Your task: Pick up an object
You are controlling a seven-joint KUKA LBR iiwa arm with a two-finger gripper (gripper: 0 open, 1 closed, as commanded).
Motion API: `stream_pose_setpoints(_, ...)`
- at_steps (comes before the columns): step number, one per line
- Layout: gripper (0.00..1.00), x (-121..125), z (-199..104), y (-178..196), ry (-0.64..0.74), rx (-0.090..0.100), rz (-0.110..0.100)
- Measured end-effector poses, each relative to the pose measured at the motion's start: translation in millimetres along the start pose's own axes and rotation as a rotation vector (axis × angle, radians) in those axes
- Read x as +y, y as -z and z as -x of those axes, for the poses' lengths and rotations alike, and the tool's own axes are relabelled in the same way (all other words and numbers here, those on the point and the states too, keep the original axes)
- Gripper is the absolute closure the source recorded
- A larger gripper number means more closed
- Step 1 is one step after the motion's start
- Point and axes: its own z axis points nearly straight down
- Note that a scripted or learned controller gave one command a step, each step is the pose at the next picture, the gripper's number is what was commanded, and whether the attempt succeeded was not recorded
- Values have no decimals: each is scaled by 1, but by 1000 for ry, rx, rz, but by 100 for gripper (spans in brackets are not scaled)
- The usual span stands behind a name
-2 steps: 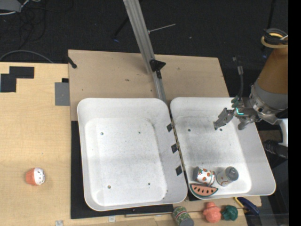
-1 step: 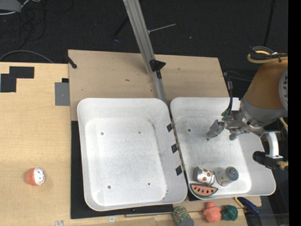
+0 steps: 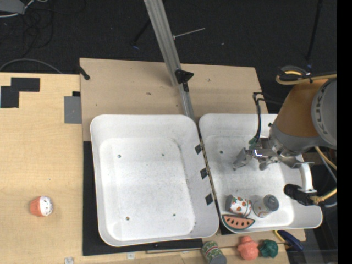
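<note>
My gripper (image 3: 252, 163) hangs over the middle of the right bin (image 3: 231, 131), its two grey fingers spread open with nothing between them. Below it, along the bin's front edge, lie a small white and orange figure (image 3: 240, 205), a grey round object (image 3: 269, 203) and a watermelon slice (image 3: 238, 223). All three sit apart from the fingers. The arm with its orange band (image 3: 300, 117) comes in from the right.
The left bin (image 3: 146, 177) sits beside the right one, with black clips on the shared rim. Outside the bins' front edge lie a pink toy (image 3: 248, 248), a green toy (image 3: 269, 248) and a dark can (image 3: 212, 252). An orange-white ball (image 3: 41, 206) rests far left. A metal rail (image 3: 168, 43) slants behind.
</note>
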Motion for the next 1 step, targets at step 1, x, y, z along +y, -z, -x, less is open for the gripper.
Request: stream_pose_setpoints(1, 0, 1, -1, -31, -1, -2, 7)
